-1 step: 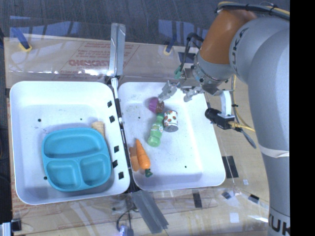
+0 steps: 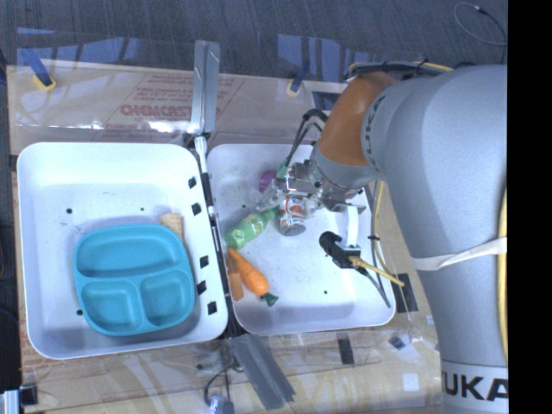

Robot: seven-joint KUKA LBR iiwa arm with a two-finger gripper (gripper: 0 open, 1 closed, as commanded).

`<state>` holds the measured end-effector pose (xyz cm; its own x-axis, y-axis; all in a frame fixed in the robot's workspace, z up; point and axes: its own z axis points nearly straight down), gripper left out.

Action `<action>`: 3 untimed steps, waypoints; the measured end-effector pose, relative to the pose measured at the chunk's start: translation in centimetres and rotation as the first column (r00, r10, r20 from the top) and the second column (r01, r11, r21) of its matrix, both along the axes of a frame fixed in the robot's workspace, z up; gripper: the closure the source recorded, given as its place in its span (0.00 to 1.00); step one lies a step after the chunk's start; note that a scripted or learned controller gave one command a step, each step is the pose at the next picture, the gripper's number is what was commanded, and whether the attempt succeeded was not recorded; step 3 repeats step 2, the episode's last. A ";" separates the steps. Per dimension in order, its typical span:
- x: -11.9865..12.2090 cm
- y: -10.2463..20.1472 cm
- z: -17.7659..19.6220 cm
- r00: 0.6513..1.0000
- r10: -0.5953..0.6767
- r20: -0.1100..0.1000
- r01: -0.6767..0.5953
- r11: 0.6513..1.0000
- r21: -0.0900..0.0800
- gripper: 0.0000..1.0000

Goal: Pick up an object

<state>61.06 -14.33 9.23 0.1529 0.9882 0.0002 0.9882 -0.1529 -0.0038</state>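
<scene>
Bench space is holding two shallow white bins side by side. One blue divided tray (image 2: 134, 279) is filling the left bin (image 2: 39, 231). One carrot (image 2: 250, 276), one green bottle (image 2: 250, 228) and one small can (image 2: 293, 220) are lying in the right bin (image 2: 302, 296). The gripper (image 2: 296, 198) is hanging just over the can, whether spread or closed cannot be told.

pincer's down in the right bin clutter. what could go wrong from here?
1. The pincer hangs over a silver-and-red can that lies right beside the green bottle: a grab may catch both, or knock one aside.
2. The carrot lies by the left wall of the right bin, likely awkward to reach.
</scene>
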 end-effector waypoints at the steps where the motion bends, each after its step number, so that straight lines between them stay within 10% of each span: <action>1: 0.0 0.1 1.0 1.000 0.005 -0.002 -0.005 1.000 0.000 1.00; 2: -3.1 2.4 11.4 1.000 -0.009 0.001 0.009 1.000 0.000 1.00; 3: -3.1 2.4 11.4 1.000 -0.009 0.001 0.009 1.000 0.000 1.00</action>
